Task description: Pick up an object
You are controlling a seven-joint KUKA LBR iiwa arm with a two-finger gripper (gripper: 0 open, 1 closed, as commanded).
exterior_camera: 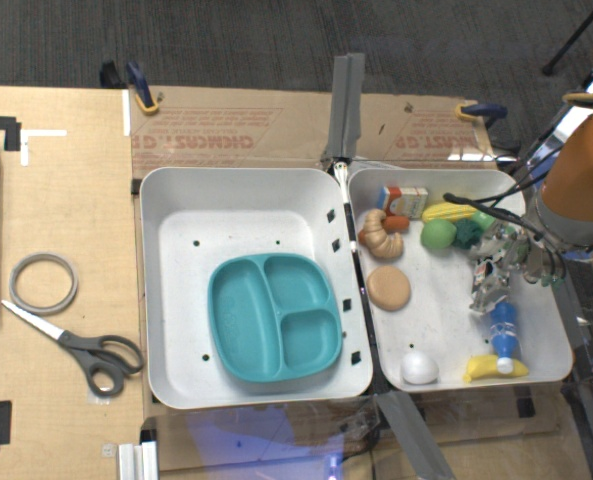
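Observation:
The right bin (438, 303) holds several toy foods. A tan croissant (380, 235) and a round brown bun (388, 288) lie at its left side. A green ball (437, 234), a dark green piece (468, 232), a yellow piece (448, 211) and a small box (407, 201) sit at the back. At the front are a white egg (419, 368) and a yellow piece (494, 369). My gripper (488, 290) hangs low over the bin's right half, just above a blue bottle (503, 330). Nothing is seen held in it.
The left bin (176, 208) holds a teal divided plate (276, 316). On the wooden bench to the left lie scissors (86, 346) and a tape roll (43, 281). A grey divider (347, 108) rises between the bins at the back. Cables (496, 203) trail from the arm.

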